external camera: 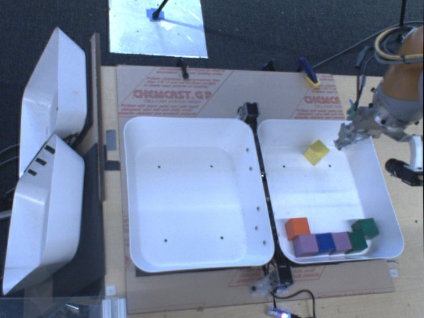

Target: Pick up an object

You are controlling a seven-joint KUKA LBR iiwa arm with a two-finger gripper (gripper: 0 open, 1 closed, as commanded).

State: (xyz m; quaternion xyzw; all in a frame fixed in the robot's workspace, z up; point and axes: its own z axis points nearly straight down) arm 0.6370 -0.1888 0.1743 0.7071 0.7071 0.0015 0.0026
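Camera view: two shallow white bins sit side by side on the worktop [111,290], their inner walls meeting near the middle of the frame. The left bin [132,197] shows just its white floor, dotted with a few small dark marks.

The right bin [391,211] holds six blocks in all. One yellow block [317,152] lies alone, tilted, in the far part of the bin, well apart from the others. The other five crowd along the near wall: one orange block [297,227] at the left of the cluster, with a purple block [305,245] just in front of it and touching; next along the wall a blue block [325,243], then a second, paler purple block [342,242], the three pressed together in a row; and a green block [363,233] at the right end, which may be two green pieces stacked or abutting, though that cannot be told.

Count by colour: one yellow, one orange, two purple, one blue, one green.

The gripper [344,140] hangs over the far right part of the right bin, near the yellow block and to its right, apart from it. Whether it is wide or narrow cannot be told; nothing is seen in it.
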